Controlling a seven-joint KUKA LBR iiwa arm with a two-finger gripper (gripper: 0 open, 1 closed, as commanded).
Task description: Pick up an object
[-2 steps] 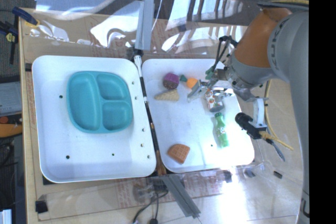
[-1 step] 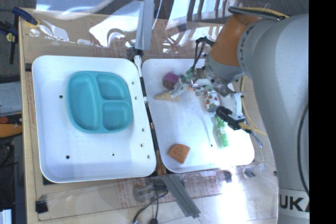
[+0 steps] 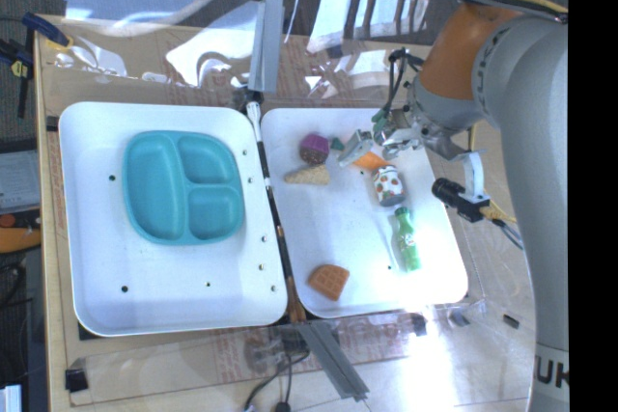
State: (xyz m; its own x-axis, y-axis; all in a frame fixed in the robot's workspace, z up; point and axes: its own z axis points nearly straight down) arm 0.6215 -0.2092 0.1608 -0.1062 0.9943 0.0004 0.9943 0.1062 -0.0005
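My gripper (image 3: pixel 375 146) hangs low over the back of the right bin (image 3: pixel 435 289), at the end of the grey arm with the orange band (image 3: pixel 462 48). Just below it lies a small orange piece (image 3: pixel 368 162), partly hidden by the gripper. A purple round object (image 3: pixel 314 148) sits to its left, with a beige wedge (image 3: pixel 307 176) in front of that. A speckled round object (image 3: pixel 388 184) lies right of the orange piece. Nearer the front are a green bottle (image 3: pixel 406 240) and a brown waffle-like square (image 3: pixel 328 281).
The left bin (image 3: pixel 87 294) holds a teal divided tray (image 3: pixel 185 185). A black divider rail (image 3: pixel 270 207) runs between the bins. Shiny foil and cables lie behind the bins, and the arm's body fills the right side.
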